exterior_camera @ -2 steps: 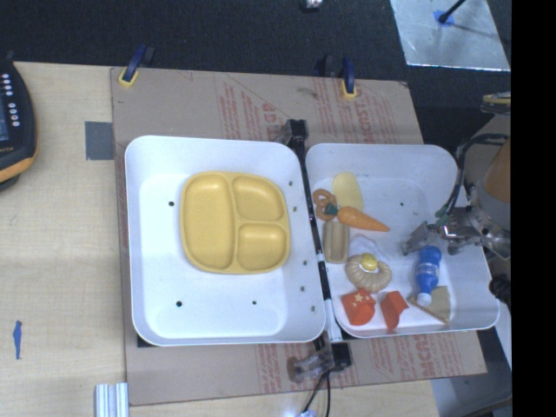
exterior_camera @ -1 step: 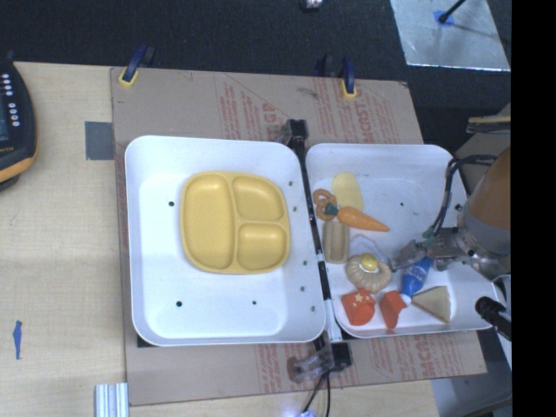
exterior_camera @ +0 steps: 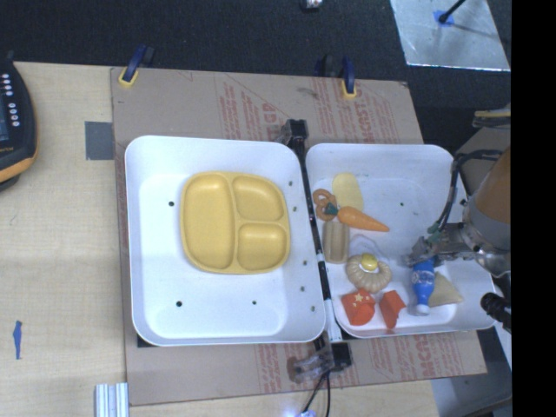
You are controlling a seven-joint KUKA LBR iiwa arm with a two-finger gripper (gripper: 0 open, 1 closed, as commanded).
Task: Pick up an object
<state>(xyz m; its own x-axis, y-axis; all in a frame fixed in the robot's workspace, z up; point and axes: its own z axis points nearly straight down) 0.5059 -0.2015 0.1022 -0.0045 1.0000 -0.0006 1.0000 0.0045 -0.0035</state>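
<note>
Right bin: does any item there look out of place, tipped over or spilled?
Nothing looks spilled or broken. The toy items lie crowded in the right bin: a carrot, a blue bottle lying on its side, red pieces. The yellow divided plate sits flat in the left bin, slightly rotated.

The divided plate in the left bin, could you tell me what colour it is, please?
Pale yellow; the divided plate shows clearly in the camera view.

Looks like a robotics lab bench. There's a cardboard sheet [exterior_camera: 261,111] clamped to a wooden table [exterior_camera: 61,250] with clips [exterior_camera: 133,65], and a control pendant [exterior_camera: 13,120] sits at the left edge. Loose cables [exterior_camera: 313,398] hang off the front.
</note>
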